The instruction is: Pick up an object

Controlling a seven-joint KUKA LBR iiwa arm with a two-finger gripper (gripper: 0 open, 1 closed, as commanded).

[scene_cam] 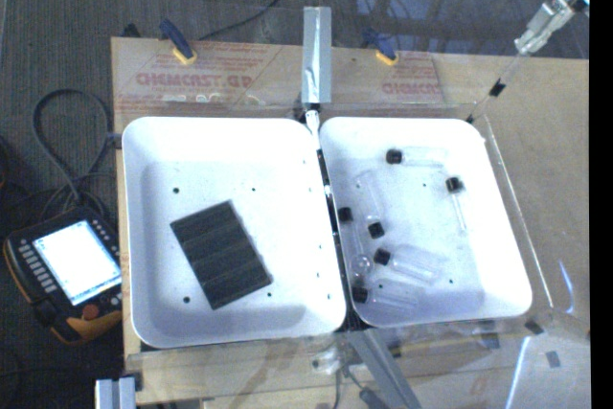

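the gripper [551, 12] hung at the upper right, off the bins, carrying a clear vial [512, 64]. its fingers pinched the vial's top; more vials lay in the right bin [498, 206]. the pick looked done, so a steady lift was next

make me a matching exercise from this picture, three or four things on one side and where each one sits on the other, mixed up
Things:
1. dark ribbed block
2. clear vials with black caps
3. handheld screen unit
4. blue clamp

Places:
A. on the floor, left of the bench
B. in the right bin
C. on the far edge of the bench board, above the left bin
D. in the left bin

Pairs: 1-D, 2-B, 3-A, 4-C
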